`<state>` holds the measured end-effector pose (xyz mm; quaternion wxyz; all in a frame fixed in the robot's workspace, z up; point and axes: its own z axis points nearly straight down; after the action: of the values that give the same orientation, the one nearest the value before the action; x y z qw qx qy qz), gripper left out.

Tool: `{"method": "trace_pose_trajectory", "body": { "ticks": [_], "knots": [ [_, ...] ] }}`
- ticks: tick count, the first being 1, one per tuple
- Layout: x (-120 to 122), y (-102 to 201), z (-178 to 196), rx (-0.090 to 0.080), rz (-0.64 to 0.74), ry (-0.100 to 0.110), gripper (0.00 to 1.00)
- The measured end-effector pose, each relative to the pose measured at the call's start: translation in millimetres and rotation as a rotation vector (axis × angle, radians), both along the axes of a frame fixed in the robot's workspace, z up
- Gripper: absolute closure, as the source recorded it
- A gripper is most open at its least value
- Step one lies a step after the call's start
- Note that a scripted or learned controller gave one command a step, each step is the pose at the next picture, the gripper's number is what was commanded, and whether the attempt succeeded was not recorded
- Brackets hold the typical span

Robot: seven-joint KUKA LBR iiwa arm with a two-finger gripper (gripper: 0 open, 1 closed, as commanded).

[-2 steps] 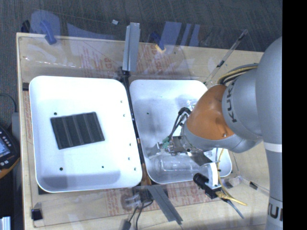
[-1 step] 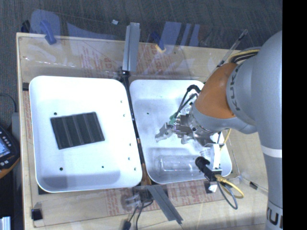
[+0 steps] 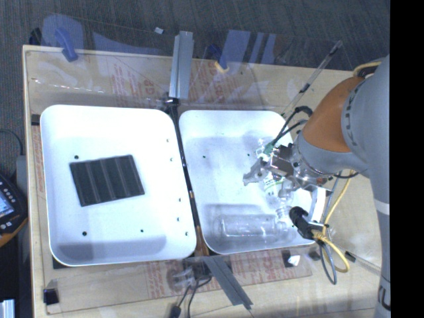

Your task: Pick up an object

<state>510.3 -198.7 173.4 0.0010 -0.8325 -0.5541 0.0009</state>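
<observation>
You have the gripper [image 3: 277, 177] low over the right bin [image 3: 218, 128], toward its right side; you cannot tell from here whether the jaws are apart or together. The likely target, a clear plastic bottle [image 3: 246, 225], lies on its side along the bin's near wall, just nearer than the jaws. Being round and slick, it could roll or squirt away against the wall. The dark ribbed panel [image 3: 106, 179] lies in the left bin [image 3: 99, 121]
</observation>
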Motion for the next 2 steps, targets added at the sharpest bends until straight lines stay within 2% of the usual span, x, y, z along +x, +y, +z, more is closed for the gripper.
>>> {"method": "trace_pose_trajectory", "body": {
  "ticks": [1,2],
  "knots": [
    [-29,0,39,0.002,0.182,0.000,0.00],
    [-33,60,-9,0.003,-0.258,0.002,0.00]
  ]
}}
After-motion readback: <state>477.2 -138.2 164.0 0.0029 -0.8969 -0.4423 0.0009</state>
